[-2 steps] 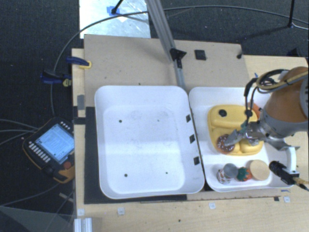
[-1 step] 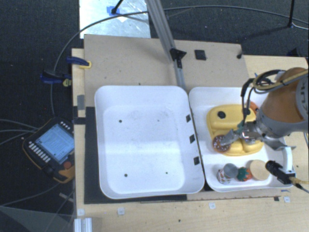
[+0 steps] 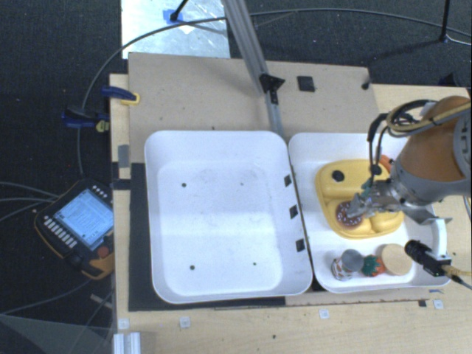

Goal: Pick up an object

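1. Nearest the camera, along the front wall of the right-hand shallow white bin, lie three small things in a row: a grey and silver rounded piece, a small red and green toy, and a pale tan wooden disc.
2. Left of them, the left-hand shallow white bin sits on the brown counter, with a handheld control pendant with a lit blue screen off the counter further left.
3. Behind the row, a yellow plastic moulded toy with a dark knob lies in the right bin, its long axis running roughly left-back to right-front.
4. Directly over the toy's front-right part, the claw points down and leftward, so the toy lies beneath it and to its left.
5. Whether the claw is released or clenched I cannot tell.
6. Rightmost, the grey arm with its orange band reaches in low, wrist bent over the bin.
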`<action>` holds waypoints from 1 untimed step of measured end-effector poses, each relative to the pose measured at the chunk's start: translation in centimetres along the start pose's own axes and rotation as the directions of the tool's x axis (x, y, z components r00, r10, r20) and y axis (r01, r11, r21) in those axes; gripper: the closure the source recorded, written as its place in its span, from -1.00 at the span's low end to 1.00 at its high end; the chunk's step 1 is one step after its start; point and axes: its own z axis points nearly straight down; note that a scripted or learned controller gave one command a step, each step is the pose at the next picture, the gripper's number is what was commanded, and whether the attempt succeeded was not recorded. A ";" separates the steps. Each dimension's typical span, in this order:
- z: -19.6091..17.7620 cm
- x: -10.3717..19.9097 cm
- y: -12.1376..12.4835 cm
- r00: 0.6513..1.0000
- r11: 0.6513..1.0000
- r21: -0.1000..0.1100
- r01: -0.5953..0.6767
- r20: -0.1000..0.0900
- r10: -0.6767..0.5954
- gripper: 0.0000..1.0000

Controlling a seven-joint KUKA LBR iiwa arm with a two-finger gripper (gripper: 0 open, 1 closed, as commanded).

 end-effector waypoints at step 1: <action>-6.0 -0.1 1.1 1.000 1.000 0.005 -0.014 0.023 0.014 1.00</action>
